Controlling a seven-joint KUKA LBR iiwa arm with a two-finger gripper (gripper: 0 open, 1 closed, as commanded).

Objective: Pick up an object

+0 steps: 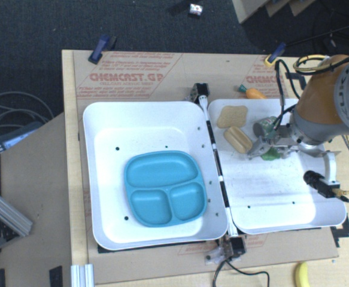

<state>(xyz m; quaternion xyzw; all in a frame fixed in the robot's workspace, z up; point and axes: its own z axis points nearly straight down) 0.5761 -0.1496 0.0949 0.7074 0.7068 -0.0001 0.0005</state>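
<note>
Dark carpet surrounds a table (72, 160) topped with brown board, on which 2 shallow white plastic bins are set side by side so that objects can be moved between them. The left bin (102, 124) carries a light blue plastic tray with 3 compartments (164, 187), lying flat near its middle. In the right bin (276, 214), a tan slice of toy bread (232, 115) and a tan loaf-shaped block (239, 139) lie at the far left corner, just beside each other. A small green object (271, 153) lies right of them, partly covered by the arm.

The jaws (264, 148) of the grey arm are lowered into the right bin just beside the green object, judged to be the target. Whether the jaws are wide or narrow cannot be told, and nothing is seen held.

On the board, red lettering reading "CHEMCAST G P" (126, 75) can be made out; the smaller lines are illegible.
</note>
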